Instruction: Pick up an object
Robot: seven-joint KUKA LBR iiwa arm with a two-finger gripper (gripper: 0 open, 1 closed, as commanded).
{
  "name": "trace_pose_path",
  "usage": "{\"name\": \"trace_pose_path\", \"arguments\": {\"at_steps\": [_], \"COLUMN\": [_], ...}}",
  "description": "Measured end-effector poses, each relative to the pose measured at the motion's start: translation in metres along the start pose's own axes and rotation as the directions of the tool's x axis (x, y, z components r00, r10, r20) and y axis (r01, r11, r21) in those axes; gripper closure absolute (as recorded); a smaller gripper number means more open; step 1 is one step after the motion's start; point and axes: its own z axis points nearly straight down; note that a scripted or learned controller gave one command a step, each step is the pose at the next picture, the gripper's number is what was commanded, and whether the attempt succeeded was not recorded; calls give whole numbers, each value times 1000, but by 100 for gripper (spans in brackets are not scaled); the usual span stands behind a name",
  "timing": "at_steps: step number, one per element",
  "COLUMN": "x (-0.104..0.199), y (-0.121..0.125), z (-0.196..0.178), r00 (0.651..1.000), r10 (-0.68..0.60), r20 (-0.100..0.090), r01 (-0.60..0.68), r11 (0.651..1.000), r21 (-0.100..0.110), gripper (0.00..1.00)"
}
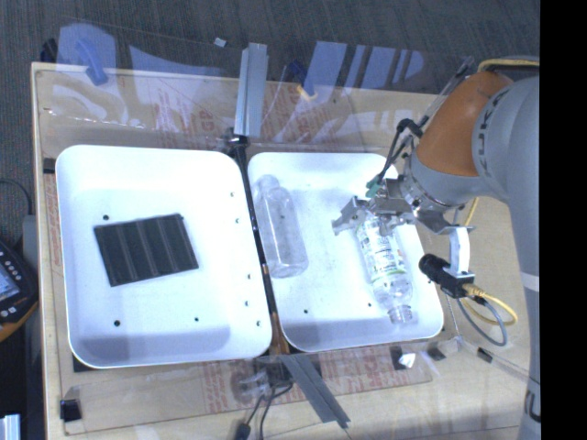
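Two clear plastic bottles lie in the right bin [321, 333]. One bottle [281, 225] rests along the bin's left wall, cap end toward the back. The other, a labelled bottle [386, 266], lies on the right side with its cap toward the front. My gripper [374, 214] hangs over the far end of the labelled bottle, right above it. Whether the bottle sits between the fingers is hidden by the gripper body.
The left bin [83, 181] holds a dark ribbed rectangular pad [146, 247]. A metal divider post [249, 90] stands at the back between the bins. Cables [477, 301] trail off the right bin's edge beside the arm.
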Motion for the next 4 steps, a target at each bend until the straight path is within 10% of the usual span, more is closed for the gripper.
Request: {"name": "trace_pose_path", "arguments": {"at_steps": [2, 4], "x": [54, 0], "y": [14, 11], "z": [6, -51], "r00": [1000, 997], "r10": [2, -76], "r20": [1, 1], "r01": [-2, 76], "r11": [1000, 997], "r21": [2, -1], "gripper": [0, 0]}}
